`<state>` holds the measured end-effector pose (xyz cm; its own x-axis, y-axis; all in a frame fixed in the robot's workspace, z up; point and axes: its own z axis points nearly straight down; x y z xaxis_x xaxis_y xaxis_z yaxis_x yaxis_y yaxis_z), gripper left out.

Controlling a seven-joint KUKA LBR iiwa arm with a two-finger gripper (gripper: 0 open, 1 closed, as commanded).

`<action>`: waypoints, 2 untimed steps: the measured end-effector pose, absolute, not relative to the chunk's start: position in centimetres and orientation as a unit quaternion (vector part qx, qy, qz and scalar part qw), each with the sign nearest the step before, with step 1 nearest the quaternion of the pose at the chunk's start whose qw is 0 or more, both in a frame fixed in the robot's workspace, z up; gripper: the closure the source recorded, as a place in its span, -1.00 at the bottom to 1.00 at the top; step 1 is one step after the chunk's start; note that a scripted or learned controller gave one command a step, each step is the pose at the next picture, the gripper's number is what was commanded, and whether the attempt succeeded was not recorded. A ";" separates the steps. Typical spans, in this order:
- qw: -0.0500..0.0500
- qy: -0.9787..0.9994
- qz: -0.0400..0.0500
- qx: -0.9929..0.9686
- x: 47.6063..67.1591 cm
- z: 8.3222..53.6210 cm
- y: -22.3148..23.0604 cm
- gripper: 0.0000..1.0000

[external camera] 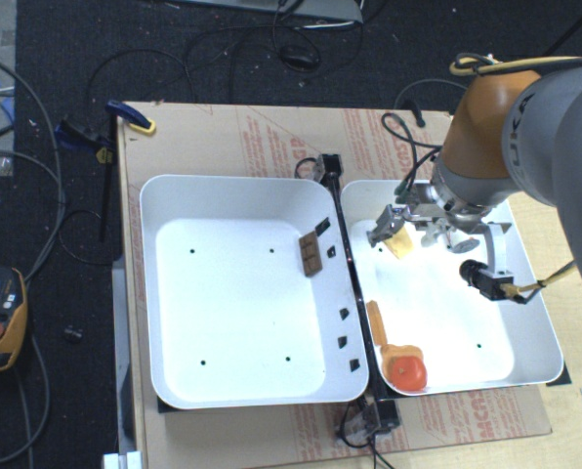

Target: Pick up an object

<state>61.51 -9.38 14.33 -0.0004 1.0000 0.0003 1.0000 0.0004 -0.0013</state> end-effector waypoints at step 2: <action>0.000 -0.707 0.000 -0.707 61.5 19.5 -9.4 1.00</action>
